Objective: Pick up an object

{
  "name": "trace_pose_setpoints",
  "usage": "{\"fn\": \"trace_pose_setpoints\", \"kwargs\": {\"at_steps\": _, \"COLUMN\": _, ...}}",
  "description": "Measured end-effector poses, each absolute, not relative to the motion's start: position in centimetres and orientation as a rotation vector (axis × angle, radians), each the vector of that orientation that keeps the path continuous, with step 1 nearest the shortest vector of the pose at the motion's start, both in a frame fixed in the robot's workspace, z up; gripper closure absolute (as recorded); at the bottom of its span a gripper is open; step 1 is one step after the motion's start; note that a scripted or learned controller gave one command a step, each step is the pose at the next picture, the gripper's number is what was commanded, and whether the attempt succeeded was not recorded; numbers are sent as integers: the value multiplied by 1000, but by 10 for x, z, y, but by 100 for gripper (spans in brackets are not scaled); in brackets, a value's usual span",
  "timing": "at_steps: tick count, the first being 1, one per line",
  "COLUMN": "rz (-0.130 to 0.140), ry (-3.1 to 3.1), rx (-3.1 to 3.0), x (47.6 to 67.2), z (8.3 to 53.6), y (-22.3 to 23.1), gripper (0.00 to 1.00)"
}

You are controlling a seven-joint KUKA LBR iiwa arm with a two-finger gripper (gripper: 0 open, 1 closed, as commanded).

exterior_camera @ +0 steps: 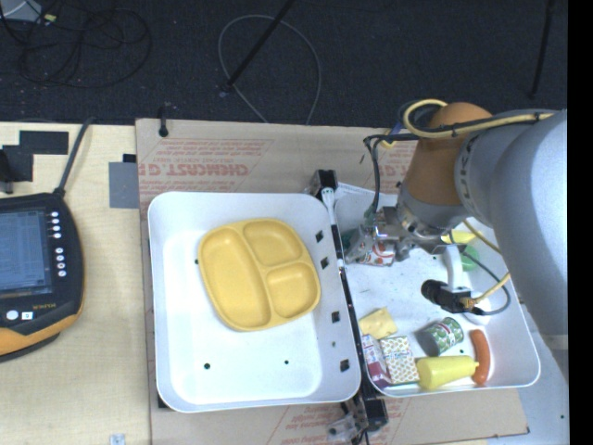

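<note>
The gripper sits low in the right bin, near that bin's far left corner beside the divider between the two bins; whether it is released or clenched cannot be told from above, and nothing can be seen held in it. The grey arm with its orange band reaches in over the bin's far right side, cables looping around the wrist.

Toward the bin's near edge lie the objects on offer: a yellow piece by the left wall, a small printed carton just beside it, a green can at the middle, a yellow bottle along the near edge, and a red sausage at the near right corner. All lie apart from the gripper.

The left bin carries a yellow divided plate near its centre. A handheld control pad rests at the bench's left edge.
</note>
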State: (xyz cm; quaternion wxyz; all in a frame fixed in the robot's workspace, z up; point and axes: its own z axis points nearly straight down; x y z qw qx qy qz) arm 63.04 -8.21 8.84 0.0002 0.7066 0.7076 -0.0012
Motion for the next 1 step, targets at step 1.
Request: {"fn": "trace_pose_setpoints", "kwargs": {"at_steps": 1, "rz": -2, "ry": 2222, "rx": 2224, "x": 644, "z": 88, "y": -122, "gripper": 0}}
